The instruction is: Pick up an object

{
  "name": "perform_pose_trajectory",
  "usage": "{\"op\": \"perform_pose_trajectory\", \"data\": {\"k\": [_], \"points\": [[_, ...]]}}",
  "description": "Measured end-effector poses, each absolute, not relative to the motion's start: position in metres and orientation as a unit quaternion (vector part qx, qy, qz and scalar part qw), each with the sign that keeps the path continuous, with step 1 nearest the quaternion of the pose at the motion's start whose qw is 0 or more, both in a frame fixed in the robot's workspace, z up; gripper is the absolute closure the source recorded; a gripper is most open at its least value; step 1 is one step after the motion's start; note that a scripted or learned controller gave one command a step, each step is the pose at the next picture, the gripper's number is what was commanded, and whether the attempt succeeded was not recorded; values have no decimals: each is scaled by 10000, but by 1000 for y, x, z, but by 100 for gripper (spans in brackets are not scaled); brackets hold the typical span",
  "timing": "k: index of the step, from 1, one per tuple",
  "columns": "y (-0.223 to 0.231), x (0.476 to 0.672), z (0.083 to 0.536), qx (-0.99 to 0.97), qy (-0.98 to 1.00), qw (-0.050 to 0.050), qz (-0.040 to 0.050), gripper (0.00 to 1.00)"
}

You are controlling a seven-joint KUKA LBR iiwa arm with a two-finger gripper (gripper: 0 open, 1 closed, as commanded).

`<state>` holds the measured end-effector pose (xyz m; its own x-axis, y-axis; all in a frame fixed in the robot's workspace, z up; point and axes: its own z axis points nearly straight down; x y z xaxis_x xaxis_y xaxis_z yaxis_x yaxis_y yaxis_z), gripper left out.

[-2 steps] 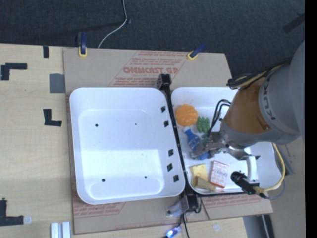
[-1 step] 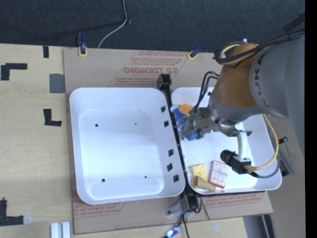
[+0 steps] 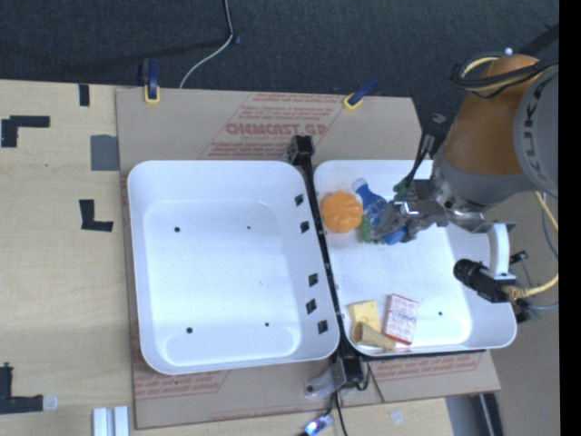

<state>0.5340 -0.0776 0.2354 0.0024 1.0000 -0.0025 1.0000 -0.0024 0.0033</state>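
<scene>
Gripper (image 3: pixel 397 218), its grip state unreadable at this slant, sits low in the right white bin (image 3: pixel 454 334) at frame centre-right, right against a small blue-and-green bottle-like object (image 3: pixel 370 209), with the round orange ball (image 3: pixel 341 212) just left.

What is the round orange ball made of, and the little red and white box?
The orange ball looks soft and matte, maybe foam or rubber; no shine shows. The little red and white box looks like printed cardboard, flat-sided with sharp corners. Neither is certain from here.
</scene>
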Motion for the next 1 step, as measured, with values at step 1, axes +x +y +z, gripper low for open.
{"op": "perform_pose_trajectory", "data": {"k": [1], "points": [[16,499,234,7036,7106,-27,-6,100]]}}
